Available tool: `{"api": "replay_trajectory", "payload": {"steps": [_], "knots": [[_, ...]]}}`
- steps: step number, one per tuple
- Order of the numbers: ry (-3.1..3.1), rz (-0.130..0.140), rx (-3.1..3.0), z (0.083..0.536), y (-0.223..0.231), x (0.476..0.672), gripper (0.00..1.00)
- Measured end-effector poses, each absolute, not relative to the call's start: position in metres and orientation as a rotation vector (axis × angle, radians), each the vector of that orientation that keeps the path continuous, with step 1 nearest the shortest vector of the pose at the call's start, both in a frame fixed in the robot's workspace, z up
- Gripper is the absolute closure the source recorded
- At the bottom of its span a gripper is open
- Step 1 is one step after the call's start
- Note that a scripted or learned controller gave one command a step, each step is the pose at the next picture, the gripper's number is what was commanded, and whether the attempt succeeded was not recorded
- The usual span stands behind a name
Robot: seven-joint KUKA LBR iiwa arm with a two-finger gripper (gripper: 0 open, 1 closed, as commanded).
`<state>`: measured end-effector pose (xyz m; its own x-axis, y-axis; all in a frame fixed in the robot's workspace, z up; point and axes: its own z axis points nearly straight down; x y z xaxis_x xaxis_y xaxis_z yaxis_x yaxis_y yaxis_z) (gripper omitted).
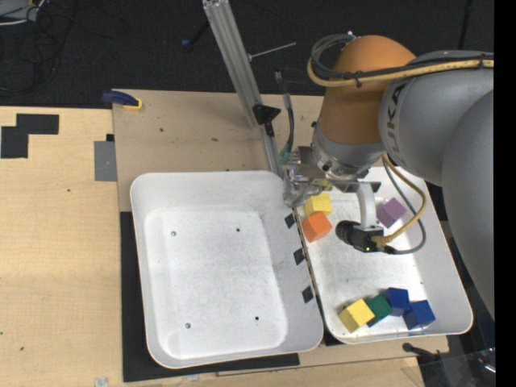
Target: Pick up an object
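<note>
My gripper [301, 184] hangs below the orange wrist band, low over the far left corner of the right bin [451, 319]. Just in front of it lies a yellow block [319, 203], with an orange block [316, 226] touching that block's near side. The gripper body hides the spot between it and the yellow block. A purple block [392, 212] lies further right, behind the black cable. At the bin's near edge sit a yellow block [355, 314], a green block [377, 307] and two blue blocks [397, 298] [418, 314].
The left bin [214, 272] lies beside the right one, with black clips along their shared wall. A slanted aluminium rail [238, 63] rises behind the gripper. The grey arm [451, 127] covers the right bin's far right side.
</note>
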<state>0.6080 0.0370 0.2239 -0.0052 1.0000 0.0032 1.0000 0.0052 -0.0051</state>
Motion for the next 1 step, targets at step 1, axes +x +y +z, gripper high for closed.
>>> {"api": "replay_trajectory", "payload": {"steps": [1], "knots": [[-2.219, 0.007, -2.218, 0.2155, 0.0847, 0.6028, 1.0]]}}
